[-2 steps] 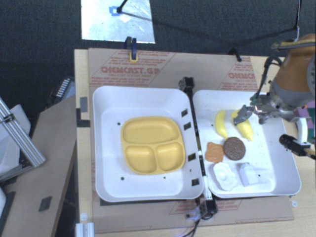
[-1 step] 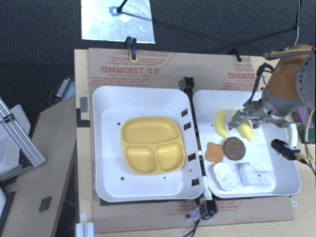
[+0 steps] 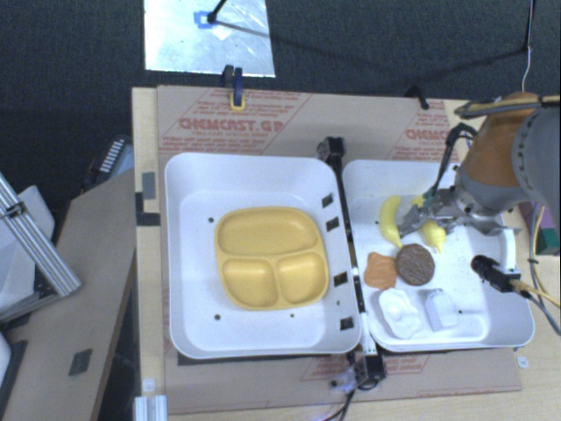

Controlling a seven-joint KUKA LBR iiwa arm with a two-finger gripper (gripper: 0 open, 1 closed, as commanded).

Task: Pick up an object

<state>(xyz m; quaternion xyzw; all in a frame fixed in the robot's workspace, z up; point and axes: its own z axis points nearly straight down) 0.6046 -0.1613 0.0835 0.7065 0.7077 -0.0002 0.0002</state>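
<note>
You had the tool (image 3: 419,212) down in the right bin (image 3: 513,327), at the end of the arm (image 3: 491,160) that reached in from the right. It sat between two yellow things: the banana (image 3: 389,218) just to its left and a small yellow piece (image 3: 433,236) just below it. Its tip was too small and cluttered in the camera view for me to tell how far open it was, or whether it had hold of anything. Both yellow things looked to be lying on the bin floor.

I judged this to be the approach or closing step of the pick, with nothing lifted yet.

Nearby in the same bin lay a brown disc (image 3: 415,265), an orange piece (image 3: 379,270) touching it, a white lump (image 3: 399,312) and a pale block (image 3: 436,309). The left bin (image 3: 188,235) held a yellow divided tray (image 3: 263,257), well apart from the work.

Your next move probably called for settling on one target. The small yellow piece was perhaps the closer one. You then needed to close squarely on it and raise it straight up, without nudging the banana or the disc.
</note>
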